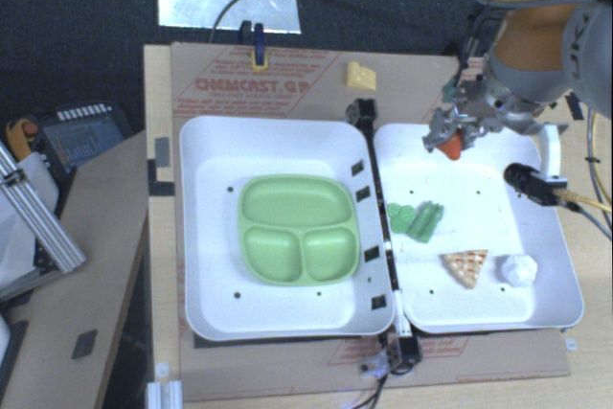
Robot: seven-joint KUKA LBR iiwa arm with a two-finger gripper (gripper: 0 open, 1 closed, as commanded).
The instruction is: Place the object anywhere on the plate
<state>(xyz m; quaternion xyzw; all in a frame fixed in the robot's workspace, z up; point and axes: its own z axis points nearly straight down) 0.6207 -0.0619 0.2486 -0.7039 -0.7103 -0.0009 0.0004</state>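
Note:
A green three-compartment plate lies in the left bin. My gripper hangs over the far left part of the right bin, shut on a small orange-red object that shows between its fingers. In the right bin lie a green toy vegetable, a pizza-slice toy and a small white object. The plate is to the left of and nearer than the gripper.
A yellow cheese-like piece rests on the cardboard behind the bins. A black divider with clips runs between the two bins. A black fitting sits at the right bin's far right side. Cables cross the back.

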